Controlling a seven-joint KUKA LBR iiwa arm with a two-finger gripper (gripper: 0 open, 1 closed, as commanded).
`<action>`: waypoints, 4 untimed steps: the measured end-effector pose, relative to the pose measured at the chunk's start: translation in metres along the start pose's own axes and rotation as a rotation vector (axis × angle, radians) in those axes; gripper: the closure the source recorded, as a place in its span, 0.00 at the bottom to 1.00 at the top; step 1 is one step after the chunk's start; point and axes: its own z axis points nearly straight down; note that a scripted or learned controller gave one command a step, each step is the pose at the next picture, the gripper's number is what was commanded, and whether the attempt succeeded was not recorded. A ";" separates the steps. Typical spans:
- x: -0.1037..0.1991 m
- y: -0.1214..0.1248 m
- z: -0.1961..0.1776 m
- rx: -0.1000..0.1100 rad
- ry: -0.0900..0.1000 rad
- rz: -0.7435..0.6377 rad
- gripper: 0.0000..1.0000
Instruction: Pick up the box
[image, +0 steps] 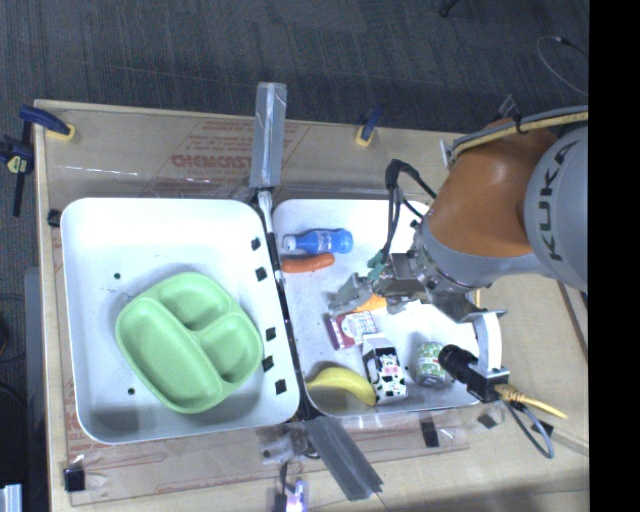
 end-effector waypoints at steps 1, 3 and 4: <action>-0.006 0.019 0.101 0.002 0.000 0.059 0.00; -0.018 0.068 0.165 -0.011 -0.007 0.022 0.00; -0.032 0.025 0.165 -0.015 -0.002 0.066 0.00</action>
